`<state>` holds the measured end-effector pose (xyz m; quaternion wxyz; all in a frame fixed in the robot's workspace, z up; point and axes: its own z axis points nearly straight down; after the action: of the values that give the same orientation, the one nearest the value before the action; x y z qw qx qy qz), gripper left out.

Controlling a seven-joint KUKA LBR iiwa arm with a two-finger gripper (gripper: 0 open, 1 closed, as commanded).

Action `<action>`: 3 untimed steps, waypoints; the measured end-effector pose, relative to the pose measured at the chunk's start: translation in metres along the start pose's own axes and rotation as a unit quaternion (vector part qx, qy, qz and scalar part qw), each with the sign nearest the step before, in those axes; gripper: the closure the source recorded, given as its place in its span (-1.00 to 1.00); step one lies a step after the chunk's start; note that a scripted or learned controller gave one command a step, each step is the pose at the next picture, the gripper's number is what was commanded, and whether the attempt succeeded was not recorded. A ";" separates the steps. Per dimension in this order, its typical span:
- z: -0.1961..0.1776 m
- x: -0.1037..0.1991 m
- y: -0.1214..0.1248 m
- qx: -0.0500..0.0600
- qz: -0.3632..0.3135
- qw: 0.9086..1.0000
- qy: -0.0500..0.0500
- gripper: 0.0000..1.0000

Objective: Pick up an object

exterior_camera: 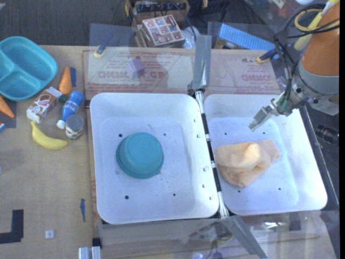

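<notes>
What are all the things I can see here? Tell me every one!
left bin: 1, white, middle of bench
right bin: 1, white, beside the left bin
bowl: 1, teal, upside down in left bin
cloth: 1, yellow-orange, crumpled in right bin
divided plate: 1, blue, far left of bench
banana: 1, yellow, left of the bins
can: 1, silver, by the banana
bottle: 1, blue and white, lying above the can
carrot: 1, orange, near the plate
small carton: 1, white and red, left of the bottle
arm: 1, grey and orange, from the right
gripper: 1, grey, above the right bin's far part
</notes>
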<state>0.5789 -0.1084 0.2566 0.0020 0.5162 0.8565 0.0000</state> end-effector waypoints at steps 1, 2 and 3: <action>0.094 -0.056 -0.048 0.001 -0.096 0.995 0.001 -1.00; 0.163 -0.067 -0.064 -0.006 -0.105 0.994 -0.003 -1.00; 0.162 -0.046 -0.017 -0.006 -0.135 0.991 -0.007 -1.00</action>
<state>0.5857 -0.1575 0.0948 0.0113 0.3956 0.9184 0.0014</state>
